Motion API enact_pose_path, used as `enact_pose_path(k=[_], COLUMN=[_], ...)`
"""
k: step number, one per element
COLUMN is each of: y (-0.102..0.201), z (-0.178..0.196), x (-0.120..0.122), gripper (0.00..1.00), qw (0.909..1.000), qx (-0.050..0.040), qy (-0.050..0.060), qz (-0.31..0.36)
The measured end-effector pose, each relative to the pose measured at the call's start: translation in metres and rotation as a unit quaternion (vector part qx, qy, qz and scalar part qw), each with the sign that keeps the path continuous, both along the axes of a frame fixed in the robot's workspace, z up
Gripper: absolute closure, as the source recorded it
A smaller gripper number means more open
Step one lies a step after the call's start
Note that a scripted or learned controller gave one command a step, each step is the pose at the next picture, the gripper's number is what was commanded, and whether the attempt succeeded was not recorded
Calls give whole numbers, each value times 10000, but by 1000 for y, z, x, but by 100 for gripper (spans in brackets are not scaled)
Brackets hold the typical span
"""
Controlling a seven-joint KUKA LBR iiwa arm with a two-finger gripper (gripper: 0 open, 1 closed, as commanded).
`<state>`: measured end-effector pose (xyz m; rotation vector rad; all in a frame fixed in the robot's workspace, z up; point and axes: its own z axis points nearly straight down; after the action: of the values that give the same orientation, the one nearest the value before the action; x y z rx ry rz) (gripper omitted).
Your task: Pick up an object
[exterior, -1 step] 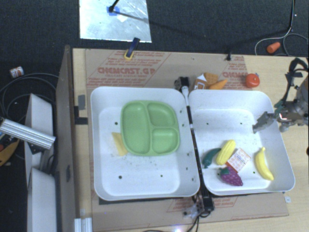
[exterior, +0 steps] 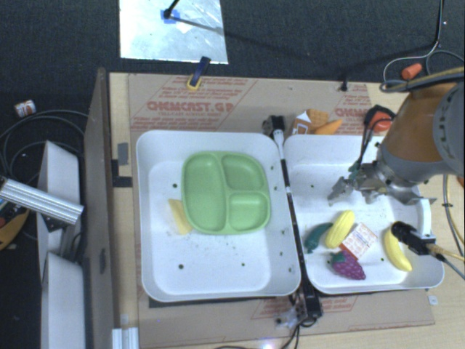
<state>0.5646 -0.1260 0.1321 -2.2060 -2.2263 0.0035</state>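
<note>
The right bin holds a yellow corn cob, a dark green piece, a small red and white box, purple grapes and a banana, all in its near half. My gripper hangs above the bin's middle, just behind the corn cob. It is open, with nothing between its fingers. In the left bin a green divided plate lies with a pale yellow piece at its left edge.
An orange toy and a small carton lie on the cardboard behind the right bin. A black clip sits at the bins' shared far corner. The arm's orange band reaches over the right bin's far right side.
</note>
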Motion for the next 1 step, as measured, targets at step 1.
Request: enact_pose_path(k=[1], y=[8], z=[-50], x=[-40], gripper=[0], qw=[10000], qx=[-10], qy=[-25], qz=[-46])
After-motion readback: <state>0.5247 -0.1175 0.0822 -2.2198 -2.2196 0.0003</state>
